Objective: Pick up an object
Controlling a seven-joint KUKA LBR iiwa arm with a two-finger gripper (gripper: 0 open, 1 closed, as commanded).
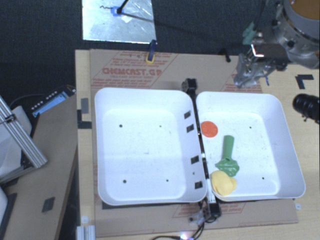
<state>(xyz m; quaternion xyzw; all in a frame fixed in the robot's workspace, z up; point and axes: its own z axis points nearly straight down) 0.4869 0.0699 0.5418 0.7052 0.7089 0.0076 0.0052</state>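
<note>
- The two-finger metal gripper [246, 79] hangs just past the far edge of the right-hand shallow white plastic bin [280, 114], over the cardboard; I cannot tell how its tips are set, and nothing shows between them.
- Behind it, the grey arm with its orange band [300, 14] comes in at the upper right corner.
- In the right bin, close to its left wall, lies a flat round orange disc [209, 129].
- Just nearer along the same wall lies a green toy with a straight stem and a ruffled end [228, 156], stem pointing towards the far edge.
- Touching the ruffled end, in the near left corner, sits a rounded yellow lump [223, 183].
- The left-hand shallow white plastic bin [107, 149] stands beside it, joined by black clips [192, 129] along the shared edge.
- Both bins rest on a brown cardboard sheet [125, 69] printed in red; it seems to read "CHEMCAST GP".
- Beyond the cardboard's far edge lies a shiny square metal plate [100, 14].
</note>
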